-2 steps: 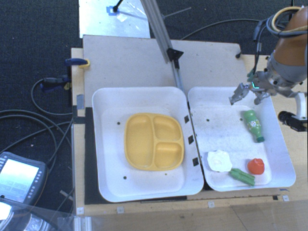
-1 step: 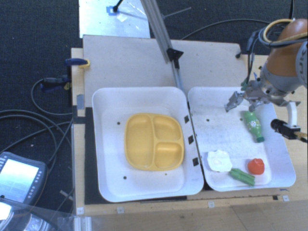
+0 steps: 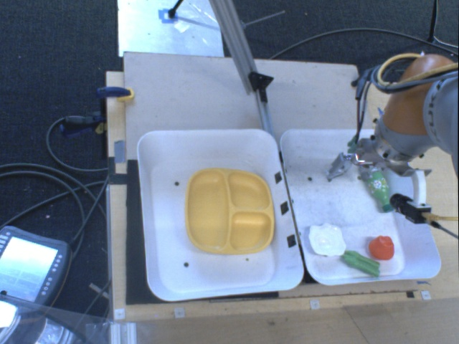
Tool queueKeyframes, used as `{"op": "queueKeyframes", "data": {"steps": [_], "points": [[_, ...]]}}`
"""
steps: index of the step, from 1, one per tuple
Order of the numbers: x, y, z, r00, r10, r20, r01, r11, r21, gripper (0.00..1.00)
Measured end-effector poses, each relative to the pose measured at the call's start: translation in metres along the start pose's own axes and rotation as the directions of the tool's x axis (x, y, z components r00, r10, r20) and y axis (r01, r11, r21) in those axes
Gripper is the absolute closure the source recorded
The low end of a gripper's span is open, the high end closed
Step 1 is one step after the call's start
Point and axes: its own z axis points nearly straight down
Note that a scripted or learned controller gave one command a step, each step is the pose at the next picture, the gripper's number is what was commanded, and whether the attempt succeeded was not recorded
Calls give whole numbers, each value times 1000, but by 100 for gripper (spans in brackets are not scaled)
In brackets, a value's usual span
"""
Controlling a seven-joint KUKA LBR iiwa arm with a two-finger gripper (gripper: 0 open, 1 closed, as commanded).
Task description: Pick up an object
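Yellow divided plate [image 3: 230,211] centred in left bin [image 3: 161,264]. In right bin [image 3: 301,149]: white piece [image 3: 327,239], green pod [image 3: 361,262], red item [image 3: 381,247] along near edge. Gripper [image 3: 344,165] low over bin's far side, holding nothing, finger spread unclear. Green bottle [image 3: 377,185] just right. Arm [image 3: 419,99] bent in from right.

Two white bins [image 3: 154,213]; one yellow tray [image 3: 229,210] — four small objects [image 3: 327,239] beside it.

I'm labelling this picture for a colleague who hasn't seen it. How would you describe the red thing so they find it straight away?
Start at the right bin, the one without the yellow plate. Look to its near right corner: the red thing lies there, right of the green pod and white lump. It is the only red, roundish item.
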Motion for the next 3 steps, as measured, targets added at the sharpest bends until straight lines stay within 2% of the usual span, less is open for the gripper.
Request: {"op": "queueKeyframes", "data": {"steps": [1, 2, 3], "points": [[0, 0, 33, 1000, 0, 0, 0, 1000, -3, 0], [0, 2, 20, 1000, 1, 1, -1, 1000, -9, 100], [5, 11, -40, 1000, -7, 2, 7, 1000, -13, 100]]}}
